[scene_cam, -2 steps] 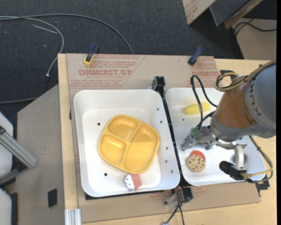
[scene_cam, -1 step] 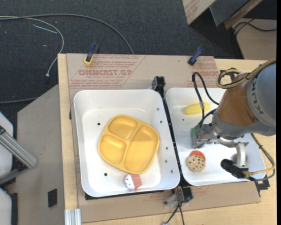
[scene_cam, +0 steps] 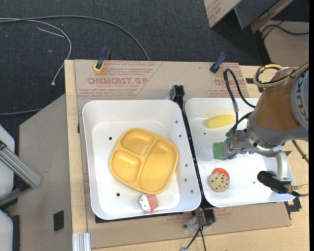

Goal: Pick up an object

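Gripper (scene_cam: 230,147) low in my right bin (scene_cam: 245,196), touching green thing (scene_cam: 218,150) | can't tell my grip | fingers hard to see

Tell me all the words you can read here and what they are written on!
"CHEMCAST GP": big red letters on the brown board under the left bin.
Smaller red lines beside and below that word are too blurred to read.
Red print on the same board behind the right bin, near the cables, is partly covered and unreadable.
Print on the cardboard box at the top edge is too blurred to read.
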Robot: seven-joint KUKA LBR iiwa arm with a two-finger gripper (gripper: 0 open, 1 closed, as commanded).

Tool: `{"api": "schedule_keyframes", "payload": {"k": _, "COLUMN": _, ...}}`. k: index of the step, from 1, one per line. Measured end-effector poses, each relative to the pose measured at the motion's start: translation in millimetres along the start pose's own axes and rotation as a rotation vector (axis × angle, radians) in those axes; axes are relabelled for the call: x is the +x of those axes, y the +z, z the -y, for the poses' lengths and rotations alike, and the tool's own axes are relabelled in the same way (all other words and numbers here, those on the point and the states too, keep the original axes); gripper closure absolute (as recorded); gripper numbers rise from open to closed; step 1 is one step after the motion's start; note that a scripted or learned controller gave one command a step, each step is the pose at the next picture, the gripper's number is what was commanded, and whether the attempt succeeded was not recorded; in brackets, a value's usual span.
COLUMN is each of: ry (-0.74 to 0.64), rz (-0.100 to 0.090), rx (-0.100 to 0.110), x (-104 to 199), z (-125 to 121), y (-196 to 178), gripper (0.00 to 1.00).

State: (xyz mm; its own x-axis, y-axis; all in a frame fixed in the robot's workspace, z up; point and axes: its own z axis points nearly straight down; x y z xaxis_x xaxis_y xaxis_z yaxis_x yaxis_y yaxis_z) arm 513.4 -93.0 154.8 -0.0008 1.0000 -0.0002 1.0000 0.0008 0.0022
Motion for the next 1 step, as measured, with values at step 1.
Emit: {"api": "schedule_keyframes", "payload": {"k": 1, "ry": 0.000, "rz": 0.001, "rx": -0.002, "x": -2.5, "z": 7.7, "y": -57.9, "gripper": 1.00}}
